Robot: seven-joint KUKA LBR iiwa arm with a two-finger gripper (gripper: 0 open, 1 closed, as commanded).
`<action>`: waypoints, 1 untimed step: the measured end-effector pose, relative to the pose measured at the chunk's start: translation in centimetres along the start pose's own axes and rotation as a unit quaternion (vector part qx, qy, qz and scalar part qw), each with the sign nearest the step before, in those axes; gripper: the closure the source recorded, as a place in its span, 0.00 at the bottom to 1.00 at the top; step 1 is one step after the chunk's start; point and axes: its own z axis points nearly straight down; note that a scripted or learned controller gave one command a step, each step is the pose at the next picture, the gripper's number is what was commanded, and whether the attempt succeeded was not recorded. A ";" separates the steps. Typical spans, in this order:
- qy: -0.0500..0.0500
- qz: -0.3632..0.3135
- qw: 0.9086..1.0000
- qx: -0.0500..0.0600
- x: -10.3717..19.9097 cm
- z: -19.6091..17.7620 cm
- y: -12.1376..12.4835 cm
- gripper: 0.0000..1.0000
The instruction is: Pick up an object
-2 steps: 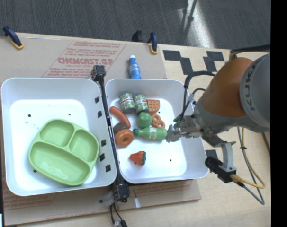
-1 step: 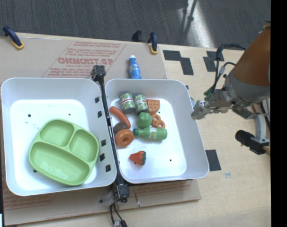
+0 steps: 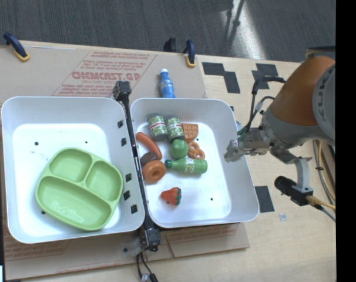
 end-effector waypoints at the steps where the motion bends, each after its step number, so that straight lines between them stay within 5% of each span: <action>1: -0.001 0.000 1.000 -0.002 -0.1 -7.6 5.3 1.00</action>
